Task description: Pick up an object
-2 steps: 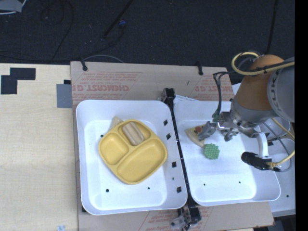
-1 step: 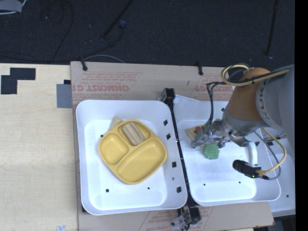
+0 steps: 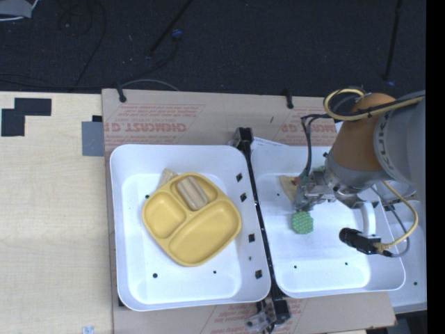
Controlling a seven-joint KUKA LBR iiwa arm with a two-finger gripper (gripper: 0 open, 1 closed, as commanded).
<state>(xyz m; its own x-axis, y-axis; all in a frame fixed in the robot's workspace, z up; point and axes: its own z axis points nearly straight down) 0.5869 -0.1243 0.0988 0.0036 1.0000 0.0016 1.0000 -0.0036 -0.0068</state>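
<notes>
While jaws [image 3: 304, 202] hung low in right bin [image 3: 348, 270], grip state could not be told. Green ball [image 3: 302, 223] lay just below jaws, apparently unheld. Risk: off-centre closing could roll ball away; tan scrap [image 3: 289, 185] beside could interfere.

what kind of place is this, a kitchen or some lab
Most likely a robot test lab, not a kitchen. A grey arm reaches over two white bins on a cardboard-covered bench, loose cables trail over the dark floor, and the yellow divided plate looks like a toy.
</notes>
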